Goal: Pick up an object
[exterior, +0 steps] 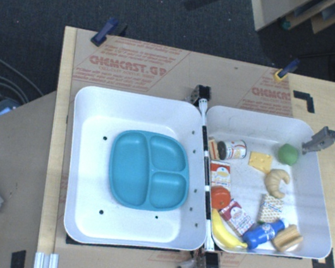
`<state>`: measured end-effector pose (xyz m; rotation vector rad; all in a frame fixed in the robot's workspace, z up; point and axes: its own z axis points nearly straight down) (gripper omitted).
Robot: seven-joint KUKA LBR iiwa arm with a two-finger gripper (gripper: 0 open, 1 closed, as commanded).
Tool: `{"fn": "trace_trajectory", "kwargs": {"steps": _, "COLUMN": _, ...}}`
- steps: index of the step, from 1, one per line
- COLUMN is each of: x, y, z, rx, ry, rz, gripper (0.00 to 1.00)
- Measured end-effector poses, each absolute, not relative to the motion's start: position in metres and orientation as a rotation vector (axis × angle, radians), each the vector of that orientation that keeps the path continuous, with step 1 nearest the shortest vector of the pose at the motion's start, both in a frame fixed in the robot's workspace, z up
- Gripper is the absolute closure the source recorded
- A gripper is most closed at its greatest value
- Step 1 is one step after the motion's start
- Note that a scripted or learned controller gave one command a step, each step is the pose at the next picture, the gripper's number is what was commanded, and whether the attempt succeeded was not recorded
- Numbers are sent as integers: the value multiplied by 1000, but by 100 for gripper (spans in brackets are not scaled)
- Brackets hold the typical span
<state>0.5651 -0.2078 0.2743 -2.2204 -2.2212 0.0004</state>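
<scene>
Green ball [288, 153] beside cheese [261, 161], croissant [278, 181]; hand [333, 141] near.

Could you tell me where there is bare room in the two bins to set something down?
Left bin: bare floor all round the blue tray, widest along its left and front. Right bin: a patch between croissant and right wall. Crowded: its left side and front, around the banana.

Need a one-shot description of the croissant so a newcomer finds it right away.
Look at the right-hand white bin, the one crowded with toy food. Near its middle, below the green ball and right of the yellow cheese wedge, lies the croissant. It is the sole tan, curved, crescent-shaped pastry; the banana is also curved but bright yellow, at the near edge.
</scene>
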Motion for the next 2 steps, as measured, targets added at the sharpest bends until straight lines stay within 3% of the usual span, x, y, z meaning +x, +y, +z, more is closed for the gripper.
{"fn": "trace_trajectory", "kwargs": {"steps": 1, "x": 590, "y": -213, "z": 107, "rx": -2219, "ry": -2219, "rz": 2, "gripper": 0}}
{"fn": "trace_trajectory", "kwargs": {"steps": 2, "x": 658, "y": -204, "z": 85, "rx": -2220, "ry": -2223, "rz": -1, "gripper": 0}}
